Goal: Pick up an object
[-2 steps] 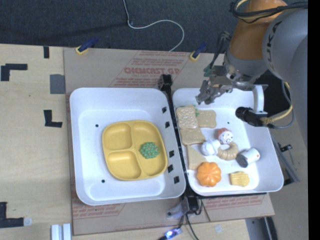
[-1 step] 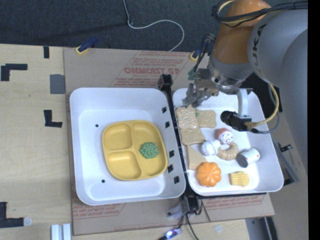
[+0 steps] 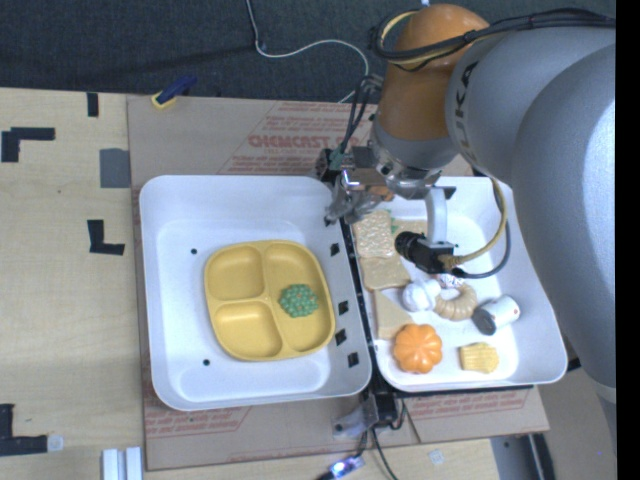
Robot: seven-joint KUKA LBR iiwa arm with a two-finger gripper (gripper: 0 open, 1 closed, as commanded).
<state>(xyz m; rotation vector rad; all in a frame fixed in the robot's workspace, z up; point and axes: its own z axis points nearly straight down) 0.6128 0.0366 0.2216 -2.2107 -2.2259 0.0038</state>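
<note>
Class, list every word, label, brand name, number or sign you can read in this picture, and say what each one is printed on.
"KUKA": only partly visible, in dark letters running along the grey arm beside its orange band.
Red lettering on the cardboard sheet behind the white bins: printed upside down as seen here and too blurred to read with confidence.
Black marks on the wooden bench: plain shapes, not letters.
No other text is readable.

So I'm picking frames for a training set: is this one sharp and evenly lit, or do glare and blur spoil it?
Camera view: the yellow divided plate and orange pumpkin look sharp; lighting is even with soft shadows; the white bins' rims are bright but not blown out; the grey arm, close to the lens, looks soft and hides the right bin's far side.
</note>
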